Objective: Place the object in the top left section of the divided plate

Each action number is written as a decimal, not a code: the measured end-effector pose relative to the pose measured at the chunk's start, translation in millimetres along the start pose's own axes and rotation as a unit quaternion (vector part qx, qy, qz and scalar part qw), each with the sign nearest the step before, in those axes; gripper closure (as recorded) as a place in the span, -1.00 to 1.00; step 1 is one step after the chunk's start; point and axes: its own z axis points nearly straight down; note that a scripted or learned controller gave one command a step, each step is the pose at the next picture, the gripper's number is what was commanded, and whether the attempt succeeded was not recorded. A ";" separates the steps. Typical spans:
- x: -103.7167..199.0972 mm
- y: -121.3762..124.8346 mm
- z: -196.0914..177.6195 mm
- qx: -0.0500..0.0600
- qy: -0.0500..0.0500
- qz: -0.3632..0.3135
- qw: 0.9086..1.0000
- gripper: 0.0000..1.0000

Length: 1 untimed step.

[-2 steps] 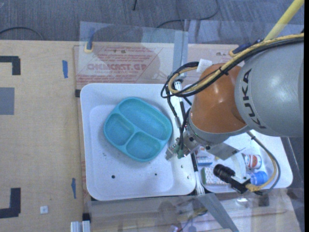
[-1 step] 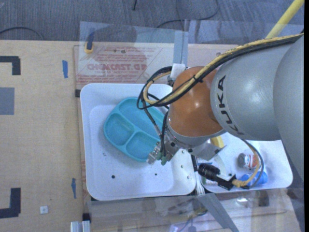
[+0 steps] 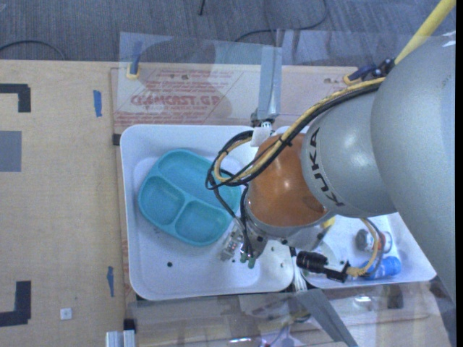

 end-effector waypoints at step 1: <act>-31.7 -54.0 -93.7 0.005 0.005 -0.040 0.999 1.00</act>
